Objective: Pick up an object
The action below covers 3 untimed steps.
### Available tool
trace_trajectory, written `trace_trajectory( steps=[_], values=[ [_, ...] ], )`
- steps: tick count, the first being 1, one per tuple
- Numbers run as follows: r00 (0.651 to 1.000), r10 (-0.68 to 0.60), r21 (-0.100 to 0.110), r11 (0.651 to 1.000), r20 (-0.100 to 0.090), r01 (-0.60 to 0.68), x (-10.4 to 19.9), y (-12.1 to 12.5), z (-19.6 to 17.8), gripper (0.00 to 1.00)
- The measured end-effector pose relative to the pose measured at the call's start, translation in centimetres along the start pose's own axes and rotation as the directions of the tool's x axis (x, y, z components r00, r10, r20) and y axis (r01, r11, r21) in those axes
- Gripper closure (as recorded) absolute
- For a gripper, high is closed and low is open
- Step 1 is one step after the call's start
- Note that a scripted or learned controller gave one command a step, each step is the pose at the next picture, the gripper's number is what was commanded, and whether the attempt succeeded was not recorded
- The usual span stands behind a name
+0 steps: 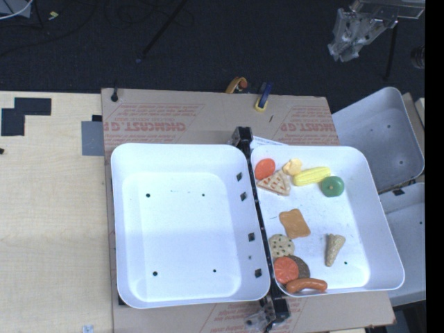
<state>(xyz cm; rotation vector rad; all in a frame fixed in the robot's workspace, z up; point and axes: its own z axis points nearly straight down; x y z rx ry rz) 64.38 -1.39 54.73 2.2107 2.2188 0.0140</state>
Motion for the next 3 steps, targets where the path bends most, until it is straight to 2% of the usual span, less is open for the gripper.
trace_trajectory(
  steps=[1, 3],
  values=[
    [1.0, 0.007, 0.016, 1.0, 0.001, -0.007, -6.1, 0.0, 1.0, 1.0],
    [1.0, 0.006, 0.015, 1.0, 0.001, -0.006, -15.1, -0.1, 1.0, 1.0]
  ],
)
